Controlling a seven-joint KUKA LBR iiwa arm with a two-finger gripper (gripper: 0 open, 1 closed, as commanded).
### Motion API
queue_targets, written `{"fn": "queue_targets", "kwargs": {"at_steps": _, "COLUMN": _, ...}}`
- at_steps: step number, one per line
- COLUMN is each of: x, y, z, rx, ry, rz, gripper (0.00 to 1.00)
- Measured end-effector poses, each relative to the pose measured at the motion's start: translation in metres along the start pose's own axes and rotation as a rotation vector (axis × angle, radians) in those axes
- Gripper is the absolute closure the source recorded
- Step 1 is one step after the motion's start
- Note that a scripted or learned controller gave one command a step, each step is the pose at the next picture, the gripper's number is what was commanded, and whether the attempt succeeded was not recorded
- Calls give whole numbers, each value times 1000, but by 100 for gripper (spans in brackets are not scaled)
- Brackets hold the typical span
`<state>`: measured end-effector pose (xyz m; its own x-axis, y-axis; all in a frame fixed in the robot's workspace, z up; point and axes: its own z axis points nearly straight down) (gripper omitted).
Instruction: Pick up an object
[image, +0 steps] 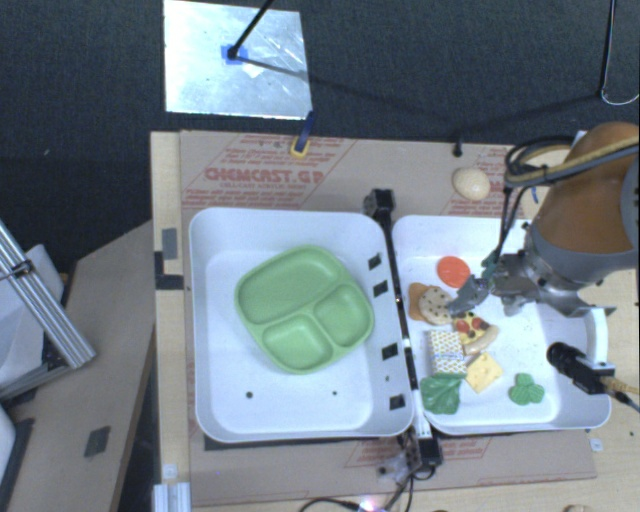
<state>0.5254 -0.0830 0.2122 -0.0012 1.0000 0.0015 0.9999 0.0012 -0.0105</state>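
Observation:
The right bin (560, 415) holds several toy foods. A red-orange disc (453, 270) lies near its far left, with a speckled cookie (430, 304) just in front of it. A pizza slice (472, 325), a tan bun (484, 340) and a checked cracker (446, 350) crowd the middle. Closer to the front are a yellow cheese wedge (484, 373), a green leaf (441, 393) and a broccoli piece (526, 390). My gripper (468, 295) hangs low between the cookie and the disc, right above the pizza slice. Nothing is visibly held.
The left bin (215, 400) holds a green divided plate (303, 307). A black divider (395, 300) with clips runs between the two bins. An egg-shaped object (471, 183) lies on the cardboard behind the right bin. The arm's bulk covers that bin's far right part.

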Motion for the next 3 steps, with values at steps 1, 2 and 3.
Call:
{"fn": "queue_targets", "kwargs": {"at_steps": 1, "x": 0, "y": 3, "z": -6, "rx": -12, "ry": -1, "rz": -2, "gripper": 0}}
{"fn": "queue_targets", "kwargs": {"at_steps": 2, "x": -6, "y": 11, "z": 46, "rx": -7, "ry": -1, "rz": 0, "gripper": 0}}
{"fn": "queue_targets", "kwargs": {"at_steps": 3, "x": -11, "y": 16, "z": 106, "rx": -7, "ry": 0, "rz": 1, "gripper": 0}}
